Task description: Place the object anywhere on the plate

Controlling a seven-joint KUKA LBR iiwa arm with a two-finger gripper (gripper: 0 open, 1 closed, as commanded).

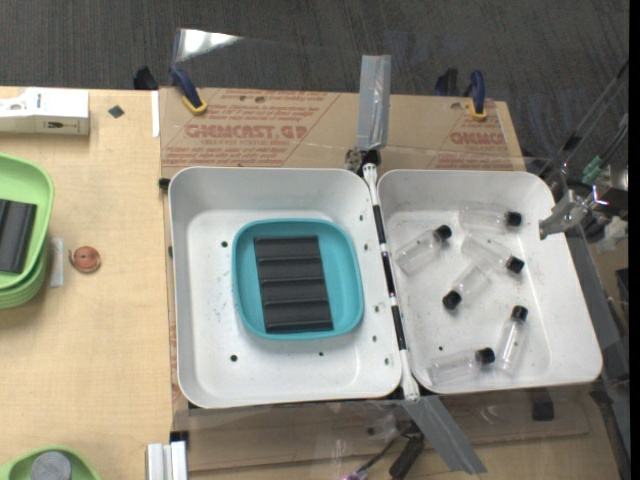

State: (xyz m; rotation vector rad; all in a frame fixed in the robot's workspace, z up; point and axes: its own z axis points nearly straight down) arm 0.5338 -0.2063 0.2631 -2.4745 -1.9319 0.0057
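Six clear vials lay scattered in right bin, some touching. Teal plate sat in left bin. Gripper hovered at right bin's edge; grip state couldn't be told. Risks: slippery round vial rolling away, neighbours crowding pick.

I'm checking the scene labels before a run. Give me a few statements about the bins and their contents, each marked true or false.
1. The teal plate sits in the left bin. True.
2. A dark ridged block lies on the plate. True.
3. The clear vials have red caps. False: the caps are black.
4. The vials lie in the left bin. False: they lie in the right bin.
5. The gripper is at the right bin's right rim. True.
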